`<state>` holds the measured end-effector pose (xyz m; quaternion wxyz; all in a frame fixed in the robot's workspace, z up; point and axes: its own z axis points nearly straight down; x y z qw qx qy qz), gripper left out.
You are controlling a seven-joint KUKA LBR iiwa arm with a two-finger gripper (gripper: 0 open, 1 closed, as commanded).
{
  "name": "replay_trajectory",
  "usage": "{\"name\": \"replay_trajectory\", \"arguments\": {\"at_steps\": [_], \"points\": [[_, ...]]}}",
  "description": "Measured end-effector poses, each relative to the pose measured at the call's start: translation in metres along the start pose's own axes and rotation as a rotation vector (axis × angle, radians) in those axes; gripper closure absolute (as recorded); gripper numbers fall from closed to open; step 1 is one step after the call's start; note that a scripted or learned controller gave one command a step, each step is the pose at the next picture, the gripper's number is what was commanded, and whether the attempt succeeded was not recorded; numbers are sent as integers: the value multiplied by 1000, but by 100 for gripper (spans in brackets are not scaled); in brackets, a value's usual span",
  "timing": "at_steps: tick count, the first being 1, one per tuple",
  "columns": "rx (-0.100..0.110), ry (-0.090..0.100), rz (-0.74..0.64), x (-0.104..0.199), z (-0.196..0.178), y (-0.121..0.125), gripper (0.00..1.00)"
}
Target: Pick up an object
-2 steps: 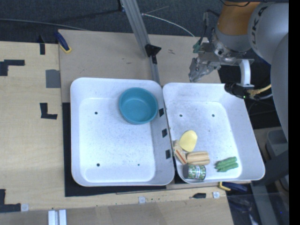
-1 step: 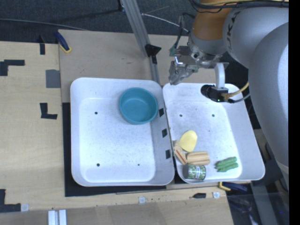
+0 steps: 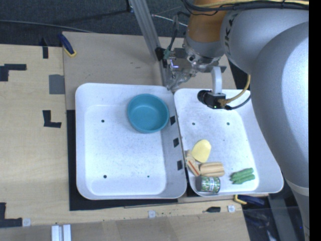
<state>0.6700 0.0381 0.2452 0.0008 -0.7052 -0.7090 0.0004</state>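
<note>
Camera view had the gripper (image 3: 173, 82) poised at the far rim between the bins, finger state impossible to tell; nothing appeared picked yet, as the blue bowl (image 3: 147, 113) sat in the left bin (image 3: 95, 185), everything remaining to do

**Surface and what rests on it**

The tan surface (image 3: 30, 134) carries a black mat (image 3: 72, 154), on which two white bins sit touching: the left bin (image 3: 95, 134) and the right bin (image 3: 235, 129). Black tape marks (image 3: 49, 118) dot its left side.
</note>
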Motion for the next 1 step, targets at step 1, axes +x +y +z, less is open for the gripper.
{"name": "replay_trajectory", "arguments": {"at_steps": [1], "points": [[1, 0, -1, 55, 18, 9, 100]]}}
